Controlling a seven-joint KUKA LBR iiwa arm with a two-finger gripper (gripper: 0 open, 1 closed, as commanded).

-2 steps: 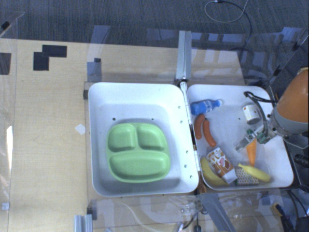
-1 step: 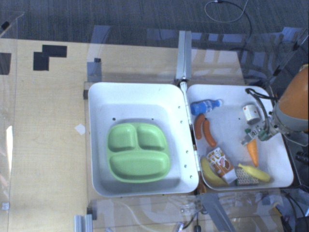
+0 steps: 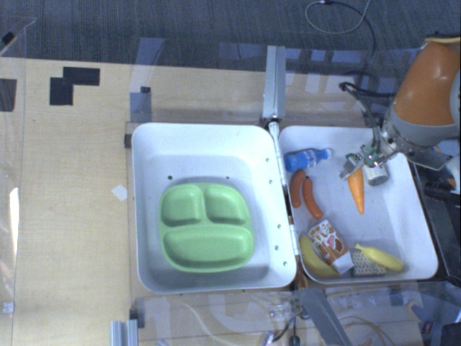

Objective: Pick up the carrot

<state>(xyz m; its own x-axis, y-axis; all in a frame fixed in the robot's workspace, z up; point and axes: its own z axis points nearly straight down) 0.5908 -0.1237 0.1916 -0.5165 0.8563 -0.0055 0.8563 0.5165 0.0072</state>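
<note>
1. Carrot lying in the right bin, toward its 1 o'clock corner, thick end up at 12 and tip pointing down at 6
2. Gripper low at the carrot's thick end, touching or nearly so; fingers too small and cluttered to read, so cannot tell whether apart or together, nor whether anything sits between them
3. Risk of a shallow pinch: contact only at the blunt top end, leaving the long tapered body free to swing or slide out on the lift
4. Risk of a glancing close: smooth rounded surface, likely to roll toward 3 or 9 o'clock under uneven pressure
5. Blue bottle near at 9 o'clock of the gripper, and two sausages just below it; sideways drift toward 9 likely to nudge these
6. Bin wall close at 3 o'clock, limiting room for a wrist correction on that side
7. Bananas, snack packet and a grey-patterned piece well apart at 6 to 7 o'clock, unlikely to interfere
8. Left bin with green divided tray well apart at 9 o'clock, no part in this step
</note>
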